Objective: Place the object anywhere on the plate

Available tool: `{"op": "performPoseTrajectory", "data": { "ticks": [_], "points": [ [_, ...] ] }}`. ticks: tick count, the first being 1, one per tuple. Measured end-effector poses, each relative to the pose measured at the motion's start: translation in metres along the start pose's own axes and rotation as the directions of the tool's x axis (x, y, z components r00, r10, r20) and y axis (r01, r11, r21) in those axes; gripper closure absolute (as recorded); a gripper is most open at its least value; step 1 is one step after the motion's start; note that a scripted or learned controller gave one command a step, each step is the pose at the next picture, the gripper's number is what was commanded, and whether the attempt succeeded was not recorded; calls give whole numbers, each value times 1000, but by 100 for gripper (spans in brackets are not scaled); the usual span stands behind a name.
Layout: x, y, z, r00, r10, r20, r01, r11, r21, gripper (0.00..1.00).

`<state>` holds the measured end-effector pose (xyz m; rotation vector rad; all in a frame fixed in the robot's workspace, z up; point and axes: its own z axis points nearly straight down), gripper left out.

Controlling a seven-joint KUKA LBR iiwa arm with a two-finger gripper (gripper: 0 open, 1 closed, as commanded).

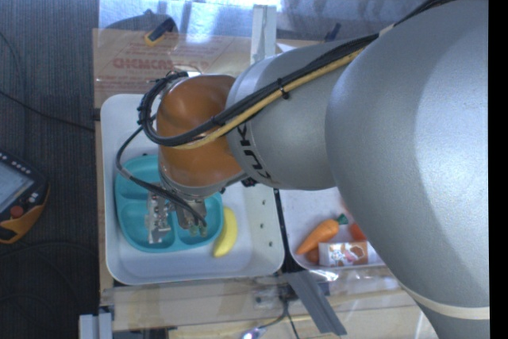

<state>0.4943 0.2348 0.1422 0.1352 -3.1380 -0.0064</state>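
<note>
- A single grey robot arm with an orange band above the wrist reaches in from the right and hangs over the left of two white bins on the tabletop (127, 306).
- The gripper (176, 222) points down over a teal plate (127, 206) that lies in the left bin (111, 266). Whether the jaws are spread or pressed together cannot be told; the metal parts blur together against the plate, and nothing can be seen held between them.
- One yellow banana (226, 234), judged to be the object to place, lies in the left bin just beside the plate's right edge, apparently off the plate. It sits to the right of the gripper in this view, very near it.
- The banana's long axis runs roughly up and down the view, curving slightly, about parallel to the plate's right edge.
- The coming move probably calls for a short shift of the gripper toward the right to get over the banana.
- Counts: one arm, one gripper, two bins, one plate, one banana.
- The right bin (290, 206) holds one orange carrot (317, 234) and one small white-and-red packet (345, 253).
</note>
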Motion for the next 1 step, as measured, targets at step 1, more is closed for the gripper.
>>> {"op": "performPoseTrajectory", "data": {
  "ticks": [1],
  "points": [
    [0,0,0,1000,0,0,0,1000,0,0]
  ]
}}
